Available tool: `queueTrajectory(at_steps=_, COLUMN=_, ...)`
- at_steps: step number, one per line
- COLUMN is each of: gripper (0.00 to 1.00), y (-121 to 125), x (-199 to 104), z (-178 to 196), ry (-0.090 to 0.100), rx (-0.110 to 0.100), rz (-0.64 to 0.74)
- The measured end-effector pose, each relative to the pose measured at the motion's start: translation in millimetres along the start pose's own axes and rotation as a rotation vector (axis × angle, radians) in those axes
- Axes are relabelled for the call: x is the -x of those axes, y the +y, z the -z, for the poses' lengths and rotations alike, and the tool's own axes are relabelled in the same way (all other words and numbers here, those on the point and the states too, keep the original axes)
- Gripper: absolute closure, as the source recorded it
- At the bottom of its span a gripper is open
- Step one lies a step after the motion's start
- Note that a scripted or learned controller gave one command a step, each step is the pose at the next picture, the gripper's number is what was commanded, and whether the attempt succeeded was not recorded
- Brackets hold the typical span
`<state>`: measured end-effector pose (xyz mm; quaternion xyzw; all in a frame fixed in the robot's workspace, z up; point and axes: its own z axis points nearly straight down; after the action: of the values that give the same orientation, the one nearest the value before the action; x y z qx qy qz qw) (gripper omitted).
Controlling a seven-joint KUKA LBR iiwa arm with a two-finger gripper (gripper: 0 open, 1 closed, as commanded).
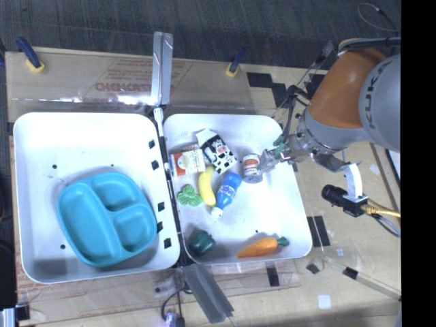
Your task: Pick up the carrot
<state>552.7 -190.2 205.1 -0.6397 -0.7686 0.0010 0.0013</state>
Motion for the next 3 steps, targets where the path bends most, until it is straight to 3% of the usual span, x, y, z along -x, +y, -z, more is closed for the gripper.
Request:
queueTrajectory(at_steps=1, gripper=0.0, y=-68, x=-9, z=-94, ry=0.001, rx=-0.001, rz=0.044)
queueTrajectory(at_steps=2, gripper=0.0, y=-78, x=6, z=-113, ry=0.001, rx=0.002, rz=0.514)
queueTrajectory(at_steps=3, gripper=1.0, y=-77, x=6, z=-103, ry=-0.001, rx=0.003, rz=0.519)
